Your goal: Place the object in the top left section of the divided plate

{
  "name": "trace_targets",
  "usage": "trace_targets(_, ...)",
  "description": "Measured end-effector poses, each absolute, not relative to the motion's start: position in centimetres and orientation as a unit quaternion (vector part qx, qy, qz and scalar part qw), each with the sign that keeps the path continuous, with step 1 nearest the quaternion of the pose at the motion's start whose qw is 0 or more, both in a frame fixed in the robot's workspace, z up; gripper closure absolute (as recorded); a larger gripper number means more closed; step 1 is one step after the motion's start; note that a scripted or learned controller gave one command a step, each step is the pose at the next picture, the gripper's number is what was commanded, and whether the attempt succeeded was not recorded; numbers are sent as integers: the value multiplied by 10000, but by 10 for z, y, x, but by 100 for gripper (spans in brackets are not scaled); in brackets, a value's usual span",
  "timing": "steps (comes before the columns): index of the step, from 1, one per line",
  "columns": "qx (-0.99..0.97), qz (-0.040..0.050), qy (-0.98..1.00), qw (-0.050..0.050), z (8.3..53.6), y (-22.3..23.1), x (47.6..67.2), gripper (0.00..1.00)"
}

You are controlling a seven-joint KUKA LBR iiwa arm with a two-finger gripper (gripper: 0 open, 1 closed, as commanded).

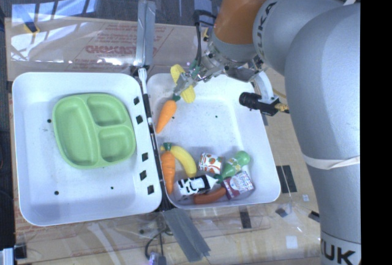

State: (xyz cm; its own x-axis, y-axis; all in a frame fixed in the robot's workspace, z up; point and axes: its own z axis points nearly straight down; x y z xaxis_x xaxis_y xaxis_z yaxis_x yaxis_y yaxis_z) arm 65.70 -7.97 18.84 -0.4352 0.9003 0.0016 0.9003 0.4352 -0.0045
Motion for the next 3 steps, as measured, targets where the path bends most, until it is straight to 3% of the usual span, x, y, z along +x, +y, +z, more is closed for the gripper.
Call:
trace_targets(2,-4508,23,-8926,32,188,43,657,100)
trace_targets(3,-4509,23,-8926,31,188,43,657,0)
